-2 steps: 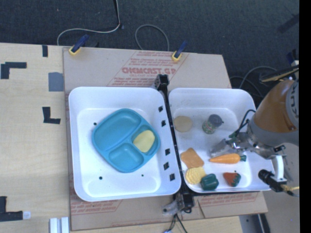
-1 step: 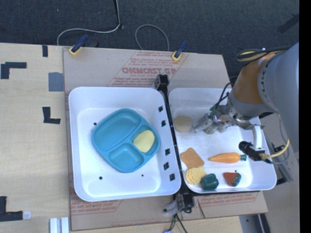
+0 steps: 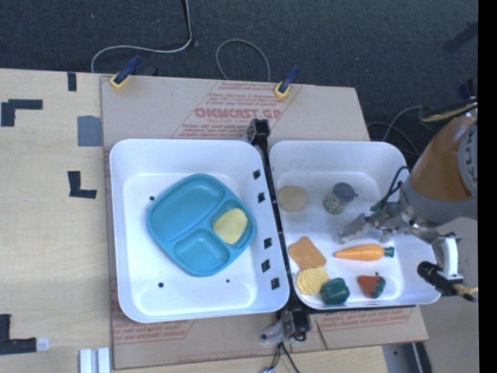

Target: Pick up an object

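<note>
My gripper hangs low inside the right bin, at the end of the grey arm with its orange band. It sits just above the orange carrot, which lies flat with its green tip to the right. A grey can lies up and to the left of the gripper, apart from it. Also in this bin are a tan disc, an orange slice, a yellow waffle piece, a green item and a red strawberry.
The left bin holds a blue divided plate with a pale yellow piece in one compartment. A black divider runs between the bins. Cables and clamps lie on the cardboard behind.
</note>
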Robot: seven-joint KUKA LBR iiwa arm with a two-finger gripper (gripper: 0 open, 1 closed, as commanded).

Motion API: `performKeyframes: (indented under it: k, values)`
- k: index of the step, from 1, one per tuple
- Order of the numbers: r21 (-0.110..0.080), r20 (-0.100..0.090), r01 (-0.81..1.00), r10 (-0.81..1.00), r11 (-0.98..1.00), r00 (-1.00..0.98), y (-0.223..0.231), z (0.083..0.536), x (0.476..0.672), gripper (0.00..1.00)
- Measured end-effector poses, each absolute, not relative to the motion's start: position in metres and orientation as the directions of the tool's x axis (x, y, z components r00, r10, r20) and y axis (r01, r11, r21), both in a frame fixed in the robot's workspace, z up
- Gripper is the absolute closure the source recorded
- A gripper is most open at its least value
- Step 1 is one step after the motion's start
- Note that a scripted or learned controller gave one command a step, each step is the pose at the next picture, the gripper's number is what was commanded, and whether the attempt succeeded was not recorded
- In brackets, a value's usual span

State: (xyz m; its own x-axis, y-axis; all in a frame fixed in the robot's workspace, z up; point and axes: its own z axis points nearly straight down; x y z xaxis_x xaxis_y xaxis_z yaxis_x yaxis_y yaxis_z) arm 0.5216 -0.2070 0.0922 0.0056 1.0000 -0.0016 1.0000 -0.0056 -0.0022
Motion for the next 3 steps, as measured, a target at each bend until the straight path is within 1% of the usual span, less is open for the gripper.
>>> performKeyframes:
  k: [1,2,3]
  values:
    - [0.007,-0.003,1.000,1.000,0.007,-0.007,-0.116,0.087,0.559,0.00]
    - [0.005,0.000,1.000,1.000,0.005,-0.005,-0.096,0.094,0.627,0.00]
    - [-0.075,0.008,0.997,1.000,-0.011,0.012,-0.100,0.082,0.656,0.00]
